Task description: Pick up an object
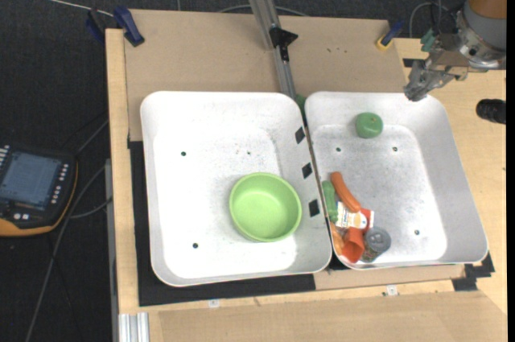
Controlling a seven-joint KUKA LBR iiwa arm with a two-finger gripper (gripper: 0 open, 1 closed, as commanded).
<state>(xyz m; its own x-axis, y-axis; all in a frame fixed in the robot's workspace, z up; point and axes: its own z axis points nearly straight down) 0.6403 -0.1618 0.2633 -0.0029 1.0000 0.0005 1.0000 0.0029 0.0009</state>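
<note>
The cluttered orange packet (349,221) and grey cap (376,239) lie far below the gripper (418,90); avoid them. Target the isolated green ball (368,125), just down-left of the gripper. You cannot tell the finger state; centre over it before descending

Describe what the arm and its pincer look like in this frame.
The arm shows a tan-orange band above a grey metallic wrist. Dark cables run along its left side past a small teal fitting. The pincer is a short, dull grey, tapering piece.
</note>
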